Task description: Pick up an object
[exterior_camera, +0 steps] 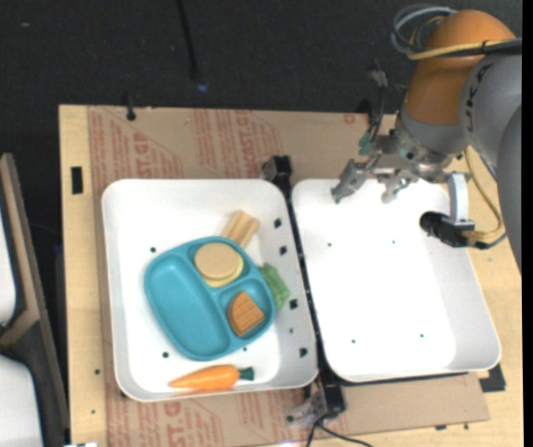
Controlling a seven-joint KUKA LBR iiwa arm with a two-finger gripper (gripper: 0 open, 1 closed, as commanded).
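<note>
From above I see my gripper (371,187) over the back edge of the right bin (392,277), fingers spread apart with nothing between them. In the left bin (127,250) sits a blue tray (187,310) carrying a round biscuit (220,262) and a brown piece (246,314). A carrot (209,377) lies in front of the tray, a wooden block (241,225) behind it.

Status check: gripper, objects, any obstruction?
Gripper open, holding nothing, over right bin far edge. Objects sit in left bin: blue tray, carrot. Path looks clear.
</note>
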